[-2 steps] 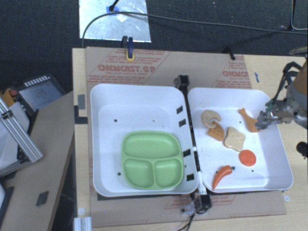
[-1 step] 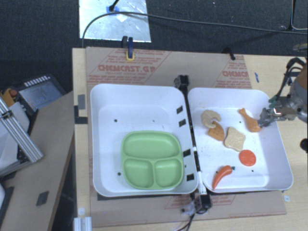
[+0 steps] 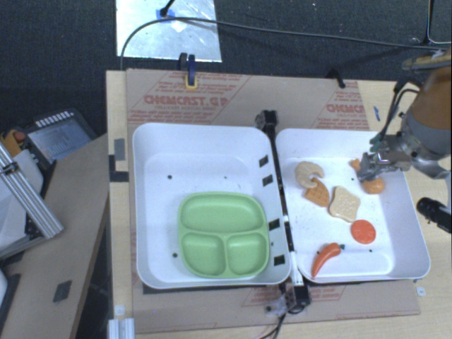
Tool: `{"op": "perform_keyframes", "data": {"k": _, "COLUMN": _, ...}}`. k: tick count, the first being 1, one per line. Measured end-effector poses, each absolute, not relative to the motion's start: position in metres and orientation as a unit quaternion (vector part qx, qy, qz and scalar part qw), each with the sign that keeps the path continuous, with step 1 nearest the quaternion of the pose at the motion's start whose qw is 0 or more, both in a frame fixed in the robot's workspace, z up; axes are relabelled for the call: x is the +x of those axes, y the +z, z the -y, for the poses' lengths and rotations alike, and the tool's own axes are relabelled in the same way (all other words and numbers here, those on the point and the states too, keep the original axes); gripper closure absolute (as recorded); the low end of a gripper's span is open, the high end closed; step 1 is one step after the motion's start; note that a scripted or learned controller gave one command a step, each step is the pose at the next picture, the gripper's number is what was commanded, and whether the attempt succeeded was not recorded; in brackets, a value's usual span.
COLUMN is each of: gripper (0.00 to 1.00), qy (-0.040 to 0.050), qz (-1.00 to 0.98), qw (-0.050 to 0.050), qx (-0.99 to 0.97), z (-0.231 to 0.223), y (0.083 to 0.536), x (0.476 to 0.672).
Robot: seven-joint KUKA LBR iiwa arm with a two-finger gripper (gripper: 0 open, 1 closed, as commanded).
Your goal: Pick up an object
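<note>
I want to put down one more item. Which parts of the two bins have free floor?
Left bin: the far half behind the green divided plate. Right bin: the far strip beyond the mushroom, and the near right corner past the tomato slice. Its middle is crowded around the toast and gripper.

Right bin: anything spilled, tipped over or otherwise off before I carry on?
Nothing stands out. The toy foods lie loose inside the right bin: a mushroom, a bread slice, a tomato slice and a chili pepper. The hand sits over a small orange piece near the bin's far right side. The green tray lies flat in the left bin.
</note>
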State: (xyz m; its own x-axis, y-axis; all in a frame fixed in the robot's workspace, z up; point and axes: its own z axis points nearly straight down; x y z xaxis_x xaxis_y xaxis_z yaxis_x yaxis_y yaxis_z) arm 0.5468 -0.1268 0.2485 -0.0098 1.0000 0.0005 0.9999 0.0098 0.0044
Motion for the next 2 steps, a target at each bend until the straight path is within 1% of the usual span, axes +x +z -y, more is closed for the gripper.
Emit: {"op": "perform_keyframes", "data": {"k": 2, "gripper": 1.0, "qy": 0.0016, "qz": -0.71, "qw": 0.001, "qx": 0.704, "z": 0.037, "y": 0.244, "x": 0.567}}
